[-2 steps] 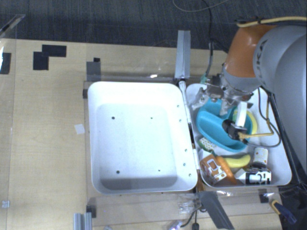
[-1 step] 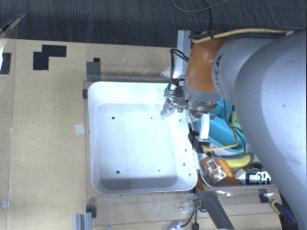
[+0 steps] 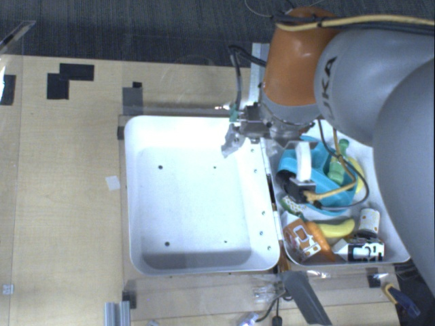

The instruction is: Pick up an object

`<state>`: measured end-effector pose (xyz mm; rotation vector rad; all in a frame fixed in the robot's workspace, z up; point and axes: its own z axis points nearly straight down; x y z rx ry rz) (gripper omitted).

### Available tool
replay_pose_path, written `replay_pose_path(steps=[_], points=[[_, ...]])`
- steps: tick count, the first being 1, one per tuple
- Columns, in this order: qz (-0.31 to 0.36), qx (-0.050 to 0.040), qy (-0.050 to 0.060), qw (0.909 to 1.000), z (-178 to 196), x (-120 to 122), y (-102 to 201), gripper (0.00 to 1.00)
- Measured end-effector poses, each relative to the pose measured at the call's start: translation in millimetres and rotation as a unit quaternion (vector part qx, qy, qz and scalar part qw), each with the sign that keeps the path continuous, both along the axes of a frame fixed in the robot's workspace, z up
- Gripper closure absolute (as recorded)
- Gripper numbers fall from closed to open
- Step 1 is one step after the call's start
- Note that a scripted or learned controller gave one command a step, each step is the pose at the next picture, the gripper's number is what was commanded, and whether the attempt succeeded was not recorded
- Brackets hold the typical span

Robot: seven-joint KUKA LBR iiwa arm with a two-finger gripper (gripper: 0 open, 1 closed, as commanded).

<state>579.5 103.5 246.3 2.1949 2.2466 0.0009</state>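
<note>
The tool [image 3: 234, 138] is seen at the far right corner of the left bin [image 3: 136, 182]. Whether it is open or closed cannot be told. The objects [image 3: 319, 202] are piled in the right bin [image 3: 376, 156], just beside the tool, toward the arm's side.

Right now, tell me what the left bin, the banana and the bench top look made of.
Left bin: likely moulded plastic, smooth matte white, with rounded corners and soft shading.
Banana: yellow with an even, slightly glossy skin; real or plastic, I cannot tell.
Bench top: looks like pale wood or laminate, with faint grain and a flat sheen.
</note>
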Motion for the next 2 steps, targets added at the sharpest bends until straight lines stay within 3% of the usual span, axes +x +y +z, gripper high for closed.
replay_pose_path(steps=[1,2], points=[[0.089,-0.0003,0.001,0.9960,13.9,-30.8,4.5,0.00],[0.130,-0.0005,0.000,0.9915,2.2,7.0,-60.9,0.00]])
